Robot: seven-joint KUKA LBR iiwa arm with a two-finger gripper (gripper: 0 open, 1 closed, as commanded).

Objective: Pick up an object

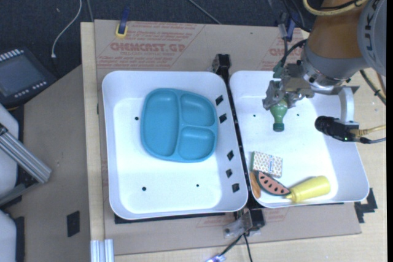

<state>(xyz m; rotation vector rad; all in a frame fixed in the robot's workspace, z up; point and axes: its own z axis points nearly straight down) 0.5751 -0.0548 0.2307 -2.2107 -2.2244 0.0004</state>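
Note:
My gripper [280, 104] hangs over the upper middle of the right bin [325, 153]. It is shut on a small green bottle-shaped object [279, 117], whose top sits between the fingers while its lower end points down toward the bin floor. Near the right bin's front edge lie a checkered square packet [268, 162], a watermelon slice toy [272, 184] and a yellow bottle-like object [310, 188] on its side.
In the left bin [123, 156] sits a blue divided plate [179, 124]. A black divider with clips [228, 132] runs between the two bins. A black cylindrical part of the arm [334, 127] juts over the right bin's right side.

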